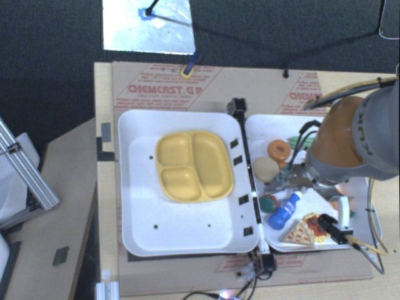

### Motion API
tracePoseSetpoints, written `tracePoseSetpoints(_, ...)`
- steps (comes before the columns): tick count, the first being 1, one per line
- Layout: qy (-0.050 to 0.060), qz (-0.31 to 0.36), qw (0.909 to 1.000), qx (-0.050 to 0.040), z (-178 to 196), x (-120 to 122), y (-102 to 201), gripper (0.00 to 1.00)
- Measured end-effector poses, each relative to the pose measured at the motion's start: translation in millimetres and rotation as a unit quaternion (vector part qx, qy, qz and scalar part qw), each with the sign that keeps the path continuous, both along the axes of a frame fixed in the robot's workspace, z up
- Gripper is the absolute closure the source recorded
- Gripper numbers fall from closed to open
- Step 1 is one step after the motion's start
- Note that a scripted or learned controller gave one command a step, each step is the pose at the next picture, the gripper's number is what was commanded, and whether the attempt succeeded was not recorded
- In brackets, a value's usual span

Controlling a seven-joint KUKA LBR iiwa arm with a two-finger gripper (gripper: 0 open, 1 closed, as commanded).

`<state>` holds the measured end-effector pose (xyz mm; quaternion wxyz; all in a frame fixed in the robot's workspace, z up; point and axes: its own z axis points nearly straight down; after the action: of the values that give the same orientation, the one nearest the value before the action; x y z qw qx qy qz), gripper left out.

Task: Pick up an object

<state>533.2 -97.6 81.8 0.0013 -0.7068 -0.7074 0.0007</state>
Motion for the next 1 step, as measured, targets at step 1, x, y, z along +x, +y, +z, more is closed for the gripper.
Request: tracePoseSetpoints(1, -0.002, 0.000, 1.0000, -0.0003, 13.0, 1.4, -0.4, 1.00)
